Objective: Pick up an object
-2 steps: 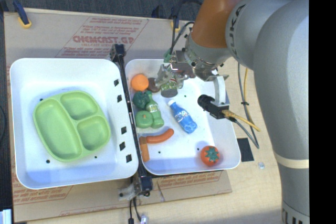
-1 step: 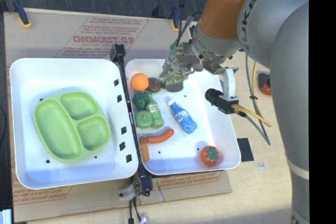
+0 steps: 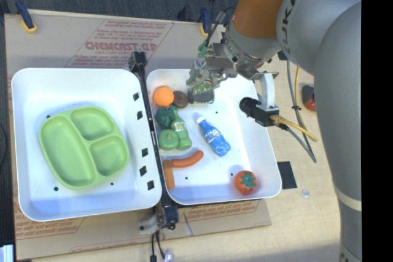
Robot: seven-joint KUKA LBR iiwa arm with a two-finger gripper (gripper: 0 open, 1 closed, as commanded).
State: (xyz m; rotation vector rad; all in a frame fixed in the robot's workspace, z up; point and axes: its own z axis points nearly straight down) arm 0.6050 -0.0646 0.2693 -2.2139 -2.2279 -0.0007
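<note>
Hovering metal gripper (image 3: 201, 84), grip unclear, over right bin (image 3: 261, 132) beside round smooth orange (image 3: 163, 97).

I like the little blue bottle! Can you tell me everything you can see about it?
The bottle is a small toy that looks like plastic, blue with a white cap and a pale label patch on its side. It lies flat on the floor of the right bin, near the middle, cap pointing to the upper left. Nothing touches it; the sausage lies nearby, below it.
</note>
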